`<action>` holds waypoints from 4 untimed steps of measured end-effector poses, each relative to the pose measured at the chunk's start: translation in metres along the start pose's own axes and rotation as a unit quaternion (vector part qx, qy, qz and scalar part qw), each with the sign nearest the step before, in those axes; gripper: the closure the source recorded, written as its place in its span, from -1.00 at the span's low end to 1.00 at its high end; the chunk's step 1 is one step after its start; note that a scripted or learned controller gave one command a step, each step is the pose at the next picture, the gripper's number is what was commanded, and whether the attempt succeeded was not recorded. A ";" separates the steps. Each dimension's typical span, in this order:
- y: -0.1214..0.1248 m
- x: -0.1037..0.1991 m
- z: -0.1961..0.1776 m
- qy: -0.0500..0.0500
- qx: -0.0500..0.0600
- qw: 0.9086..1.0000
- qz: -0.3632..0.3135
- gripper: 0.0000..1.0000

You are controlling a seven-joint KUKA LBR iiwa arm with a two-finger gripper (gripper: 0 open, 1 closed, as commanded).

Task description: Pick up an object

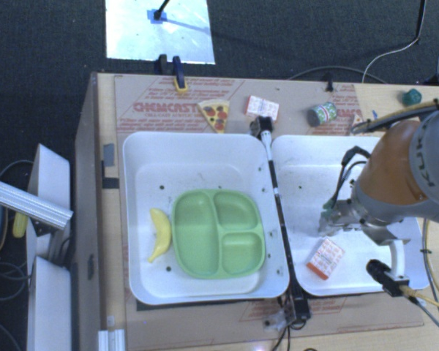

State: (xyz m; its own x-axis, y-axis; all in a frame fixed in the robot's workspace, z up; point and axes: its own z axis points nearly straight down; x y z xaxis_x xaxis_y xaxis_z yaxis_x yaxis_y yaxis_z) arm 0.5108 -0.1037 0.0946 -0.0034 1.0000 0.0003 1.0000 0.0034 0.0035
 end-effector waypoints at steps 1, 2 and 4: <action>-0.015 -0.048 -0.066 -0.001 0.000 1.000 0.001 1.00; -0.023 0.013 -0.077 0.000 0.001 1.000 0.000 1.00; 0.055 0.113 -0.089 0.000 0.001 1.000 -0.001 1.00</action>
State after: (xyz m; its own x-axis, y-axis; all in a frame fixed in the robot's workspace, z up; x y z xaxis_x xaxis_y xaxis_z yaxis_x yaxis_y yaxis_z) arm 0.5652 0.0097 0.1843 -0.0050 1.0000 0.0012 1.0000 0.0050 0.0016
